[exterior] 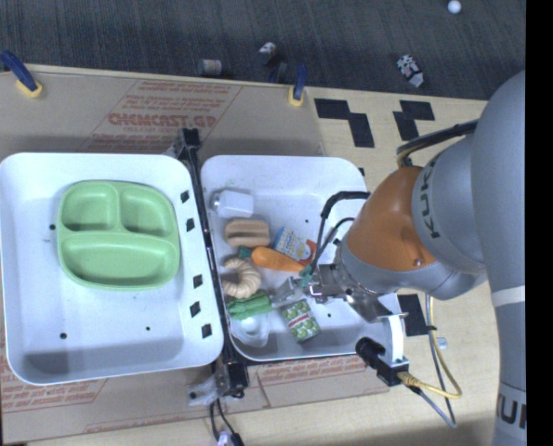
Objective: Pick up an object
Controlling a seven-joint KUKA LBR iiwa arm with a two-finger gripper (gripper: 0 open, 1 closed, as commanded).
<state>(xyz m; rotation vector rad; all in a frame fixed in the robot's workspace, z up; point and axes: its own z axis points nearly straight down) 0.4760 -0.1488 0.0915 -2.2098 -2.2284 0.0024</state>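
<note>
Arm [415, 226] low over right bin [285, 170], jaws' state not discernible, above carrot [276, 258], green tray [118, 233] in left bin [25, 277]

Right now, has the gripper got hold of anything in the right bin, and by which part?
Cannot be told. The gripper is low in the right bin, beside the carrot and the small green carton, but the wrist hides its tips.

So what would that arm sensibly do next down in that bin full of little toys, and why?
Probably lower a little further. The gripper hovers in the right white bin, beside the orange toy carrot and above the small green-patterned carton. Nothing is visibly held, so it likely needs to settle onto one of these before closing.
</note>
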